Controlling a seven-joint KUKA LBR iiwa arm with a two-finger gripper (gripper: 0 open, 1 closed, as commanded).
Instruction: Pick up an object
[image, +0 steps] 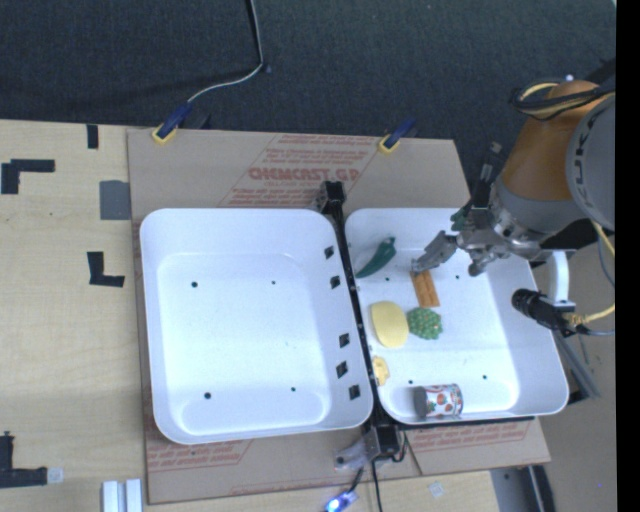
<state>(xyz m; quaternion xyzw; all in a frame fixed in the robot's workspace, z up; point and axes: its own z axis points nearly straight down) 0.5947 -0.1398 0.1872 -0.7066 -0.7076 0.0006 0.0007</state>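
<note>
The right bin (520, 385) holds several small objects. A dark green pepper (378, 258) lies near its upper left. An orange stick (427, 290) lies mid-bin, with a yellow lemon-like piece (389, 325) and a green bumpy ball (425, 323) just below it. A small can (438, 400) lies on its side at the front wall. A small yellow bit (381, 370) rests against the divider. My gripper (447, 266) hovers over the upper part of this bin, open, with nothing between its fingers. Its left fingertip (420, 265) is right above the orange stick's top end.
The left bin (160, 330) sits beside the right one, joined by a black divider (345, 300). Both rest on a cardboard sheet (290, 170) clipped to the wooden bench. The arm's orange band (545, 140) and a black cable (545, 310) stand over the right bin's right rim.
</note>
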